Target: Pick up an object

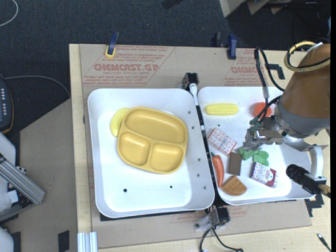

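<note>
My gripper (pixel 255 139) hangs low over the middle of the right bin (pixel 236 96), just above a green toy (pixel 254 155). The arm's wrist hides much of it. Around it lie a yellow corn cob (pixel 221 109), an orange-red piece (pixel 259 109) partly behind the arm, a pink-and-white patterned packet (pixel 221 141), a red-orange carrot-shaped toy (pixel 218 169), a brown block (pixel 234 165), a tan wedge (pixel 234 186) and a red-and-white carton (pixel 263 174).
The left bin (pixel 100 140) holds a yellow three-section plate (pixel 151 139) with a yellow piece (pixel 117 121) tucked under its left edge. A black ridge (pixel 201 135) divides the bins. Blue and yellow clamps sit on the bench's far edge.
</note>
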`<move>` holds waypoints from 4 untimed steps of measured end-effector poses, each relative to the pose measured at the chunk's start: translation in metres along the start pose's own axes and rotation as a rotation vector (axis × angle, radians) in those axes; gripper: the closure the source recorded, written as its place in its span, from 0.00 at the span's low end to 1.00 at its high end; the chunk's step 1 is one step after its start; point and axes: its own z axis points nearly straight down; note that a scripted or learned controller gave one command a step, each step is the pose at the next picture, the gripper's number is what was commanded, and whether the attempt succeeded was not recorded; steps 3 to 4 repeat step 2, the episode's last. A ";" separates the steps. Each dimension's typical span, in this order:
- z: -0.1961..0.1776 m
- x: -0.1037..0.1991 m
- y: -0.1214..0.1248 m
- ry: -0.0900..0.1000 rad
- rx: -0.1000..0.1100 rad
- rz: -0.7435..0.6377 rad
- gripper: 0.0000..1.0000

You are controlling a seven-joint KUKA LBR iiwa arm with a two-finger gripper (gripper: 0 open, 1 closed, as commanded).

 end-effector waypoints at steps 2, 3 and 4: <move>0.002 0.008 -0.010 0.002 0.002 -0.003 1.00; 0.002 0.008 -0.010 0.002 0.002 -0.003 1.00; 0.002 0.008 -0.010 0.002 0.002 -0.003 1.00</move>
